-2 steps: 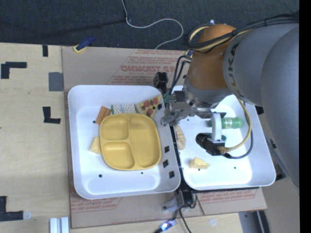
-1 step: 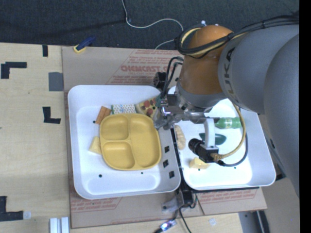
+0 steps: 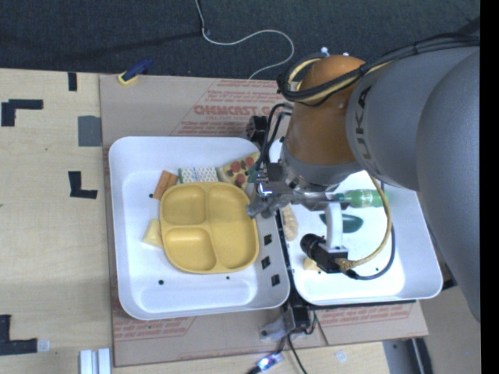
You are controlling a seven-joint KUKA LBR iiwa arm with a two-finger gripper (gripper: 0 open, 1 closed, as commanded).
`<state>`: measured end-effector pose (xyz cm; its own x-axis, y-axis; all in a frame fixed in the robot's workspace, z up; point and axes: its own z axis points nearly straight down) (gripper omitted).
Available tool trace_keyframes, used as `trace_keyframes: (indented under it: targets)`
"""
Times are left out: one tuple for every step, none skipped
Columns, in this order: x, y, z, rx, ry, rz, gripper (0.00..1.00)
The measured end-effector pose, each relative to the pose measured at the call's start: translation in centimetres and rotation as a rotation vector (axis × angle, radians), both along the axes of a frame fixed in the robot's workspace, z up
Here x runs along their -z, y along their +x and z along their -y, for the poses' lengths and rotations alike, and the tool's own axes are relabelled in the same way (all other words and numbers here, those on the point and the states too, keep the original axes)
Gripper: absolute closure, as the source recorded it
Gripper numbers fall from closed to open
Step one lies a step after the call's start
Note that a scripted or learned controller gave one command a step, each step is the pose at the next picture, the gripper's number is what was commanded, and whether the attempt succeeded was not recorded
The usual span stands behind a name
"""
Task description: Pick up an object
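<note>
A yellow divided plate lies in the left white bin, with its right edge near the bin's inner wall. My gripper hangs below the orange wrist band, over the plate's upper right corner and the divider between the bins. The wrist hides what lies straight under it. Behind the plate, a brown piece, a patterned flat item and a colourful flat item peek out.
The right bin holds a green bottle-like item, a dark green piece, a beige piece and a small yellow thing. A cable with a black fitting hangs over it. The arm covers the bin's upper part.
</note>
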<state>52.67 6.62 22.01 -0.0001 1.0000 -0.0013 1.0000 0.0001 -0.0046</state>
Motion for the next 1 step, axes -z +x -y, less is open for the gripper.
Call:
trace_keyframes:
  targets:
    - [-1.32, 0.94, 0.51, -0.002, 0.002, 0.003, 1.00]
